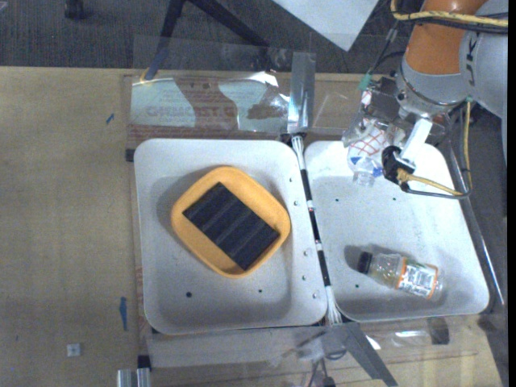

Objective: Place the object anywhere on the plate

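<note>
One plate [230,230] in left bin [153,176]; one bottle [399,271] in right bin [451,216].

Small clear bottle [399,270] with dark cap and amber liquid lying on its side in the right bin, orange square plate [230,220] with dark centre sitting in the left bin

Yellow plate [230,219], dark striped centre

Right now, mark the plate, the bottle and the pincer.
plate [196,249]: camera view, orange rim, lower left.
bottle [401,272]: camera view, middle of its body.
pincer [367,153]: camera view, at its tips.
</note>
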Motion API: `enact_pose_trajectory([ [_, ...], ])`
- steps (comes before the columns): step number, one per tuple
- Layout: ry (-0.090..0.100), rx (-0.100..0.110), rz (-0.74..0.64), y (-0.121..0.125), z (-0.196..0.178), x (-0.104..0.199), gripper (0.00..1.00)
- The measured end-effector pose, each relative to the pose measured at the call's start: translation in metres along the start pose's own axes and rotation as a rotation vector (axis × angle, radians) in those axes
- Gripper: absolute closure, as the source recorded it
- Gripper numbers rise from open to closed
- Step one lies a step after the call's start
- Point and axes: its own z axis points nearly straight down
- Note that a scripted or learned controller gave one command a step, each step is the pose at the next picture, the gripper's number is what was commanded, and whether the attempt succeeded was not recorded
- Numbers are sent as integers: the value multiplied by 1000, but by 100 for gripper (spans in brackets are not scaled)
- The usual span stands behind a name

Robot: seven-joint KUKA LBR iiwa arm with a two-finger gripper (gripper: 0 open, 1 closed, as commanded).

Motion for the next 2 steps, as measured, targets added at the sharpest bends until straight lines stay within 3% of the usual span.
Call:
enact_pose_trajectory([
  [1,2,5,-70,-17,18,72,100],
  [2,3,0,-39,-1,62,79,100],
])
